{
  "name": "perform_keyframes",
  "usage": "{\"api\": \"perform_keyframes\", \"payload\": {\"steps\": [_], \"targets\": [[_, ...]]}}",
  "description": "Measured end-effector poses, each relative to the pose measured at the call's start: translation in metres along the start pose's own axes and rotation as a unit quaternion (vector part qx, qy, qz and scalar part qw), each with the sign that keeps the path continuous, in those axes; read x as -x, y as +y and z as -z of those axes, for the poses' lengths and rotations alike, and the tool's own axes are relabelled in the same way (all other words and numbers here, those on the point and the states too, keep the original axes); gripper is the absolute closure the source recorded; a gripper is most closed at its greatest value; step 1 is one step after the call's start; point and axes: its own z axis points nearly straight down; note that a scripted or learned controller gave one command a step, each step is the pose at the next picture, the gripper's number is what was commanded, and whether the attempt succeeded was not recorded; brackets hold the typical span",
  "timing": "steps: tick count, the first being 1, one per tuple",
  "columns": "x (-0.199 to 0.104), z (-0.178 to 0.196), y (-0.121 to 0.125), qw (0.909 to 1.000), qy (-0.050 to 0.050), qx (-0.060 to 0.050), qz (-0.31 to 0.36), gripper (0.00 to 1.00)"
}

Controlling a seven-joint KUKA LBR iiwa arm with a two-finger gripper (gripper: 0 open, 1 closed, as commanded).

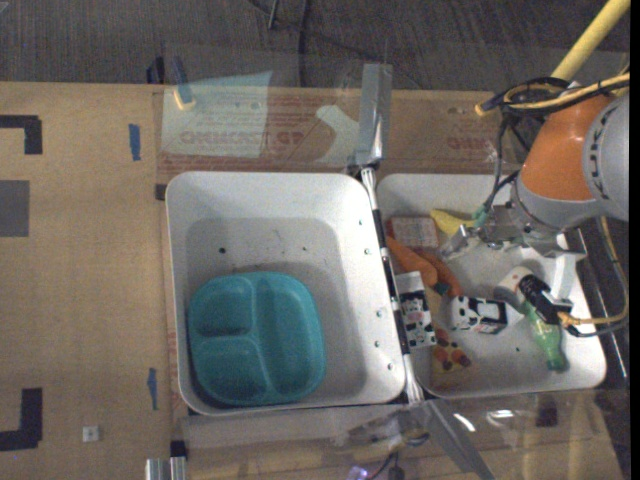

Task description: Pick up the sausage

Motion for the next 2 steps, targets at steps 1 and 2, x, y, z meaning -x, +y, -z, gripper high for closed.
{"api": "perform_keyframes", "payload": {"steps": [1, 2], "targets": [[-0.052, 0.001, -0.04, 0.9997, 0.0, 0.001, -0.026, 0.0], [-0.056, 0.002, -0.097, 0.9996, -0.003, 0.004, -0.026, 0.0]]}}
